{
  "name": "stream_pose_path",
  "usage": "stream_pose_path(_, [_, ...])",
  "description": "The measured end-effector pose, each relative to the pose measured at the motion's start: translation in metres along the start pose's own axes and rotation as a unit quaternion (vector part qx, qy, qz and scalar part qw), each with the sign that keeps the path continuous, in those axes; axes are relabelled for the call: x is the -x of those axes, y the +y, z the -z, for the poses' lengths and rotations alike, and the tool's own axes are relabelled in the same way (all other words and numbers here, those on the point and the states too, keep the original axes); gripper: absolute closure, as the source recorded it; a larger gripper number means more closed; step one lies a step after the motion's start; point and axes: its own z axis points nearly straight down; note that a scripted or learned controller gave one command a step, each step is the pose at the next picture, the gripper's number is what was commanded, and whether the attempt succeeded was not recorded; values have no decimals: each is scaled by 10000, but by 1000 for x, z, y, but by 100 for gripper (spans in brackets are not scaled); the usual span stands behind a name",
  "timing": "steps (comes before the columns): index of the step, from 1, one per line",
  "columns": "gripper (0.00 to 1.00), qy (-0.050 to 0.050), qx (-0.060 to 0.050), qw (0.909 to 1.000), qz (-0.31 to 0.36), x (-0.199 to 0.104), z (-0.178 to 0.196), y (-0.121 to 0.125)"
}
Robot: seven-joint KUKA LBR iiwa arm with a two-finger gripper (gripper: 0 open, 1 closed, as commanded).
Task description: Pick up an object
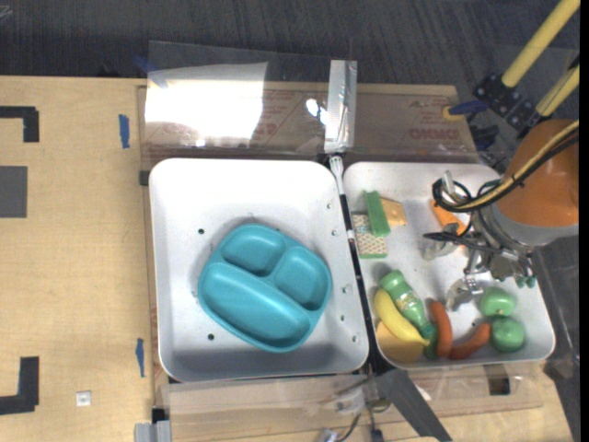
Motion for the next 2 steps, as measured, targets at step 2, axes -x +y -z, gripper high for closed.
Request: stream_pose_path(2, [0, -6, 1, 9992, -410, 61, 0, 60])
